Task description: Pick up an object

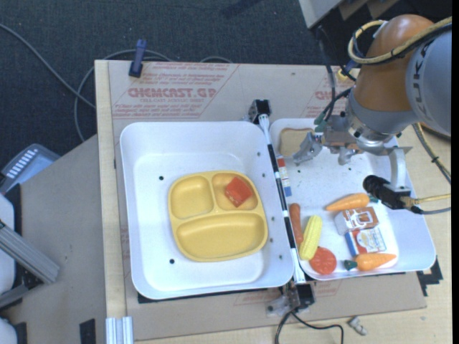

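The corn cob [311, 236] lies in the right bin [423, 244], well apart from the empty, open jaws [326, 149].

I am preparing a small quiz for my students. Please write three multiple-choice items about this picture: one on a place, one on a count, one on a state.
1. Where is the red piece?
A. upper right compartment of the yellow tray
B. right bin
C. on the cardboard

2. How many compartments has the tray?
A. two
B. three
C. four

3. How does the corn cob rest?
A. upright
B. lying in the right bin
C. between the fingers

Answers: 1 A, it sits in that compartment; 2 B, two small above one long; 3 B, it lies flat beside the bin's left wall.
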Motion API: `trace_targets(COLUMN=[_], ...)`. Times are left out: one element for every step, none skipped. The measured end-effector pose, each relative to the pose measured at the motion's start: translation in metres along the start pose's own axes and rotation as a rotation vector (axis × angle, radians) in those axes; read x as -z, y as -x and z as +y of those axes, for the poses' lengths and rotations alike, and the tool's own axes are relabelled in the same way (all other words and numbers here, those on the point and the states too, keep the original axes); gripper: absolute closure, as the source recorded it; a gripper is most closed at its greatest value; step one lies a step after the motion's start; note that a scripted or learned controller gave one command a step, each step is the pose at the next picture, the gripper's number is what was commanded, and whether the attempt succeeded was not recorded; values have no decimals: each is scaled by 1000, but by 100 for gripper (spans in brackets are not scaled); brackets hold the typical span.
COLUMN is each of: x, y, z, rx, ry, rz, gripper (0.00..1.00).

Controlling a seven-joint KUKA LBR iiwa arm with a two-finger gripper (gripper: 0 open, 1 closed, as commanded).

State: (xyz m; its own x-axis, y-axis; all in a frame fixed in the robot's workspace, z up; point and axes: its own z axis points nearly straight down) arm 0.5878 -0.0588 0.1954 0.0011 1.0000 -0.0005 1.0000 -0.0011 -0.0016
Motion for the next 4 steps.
trace_targets(x=[-81,-111,-101,-101], y=[70,133,132,132], z=[-11,-39,-38,-38], rx=[0,-1,-1,-1], ry=[0,0,3,3], rz=[0,0,-1,0], gripper=[0,0,100,0])
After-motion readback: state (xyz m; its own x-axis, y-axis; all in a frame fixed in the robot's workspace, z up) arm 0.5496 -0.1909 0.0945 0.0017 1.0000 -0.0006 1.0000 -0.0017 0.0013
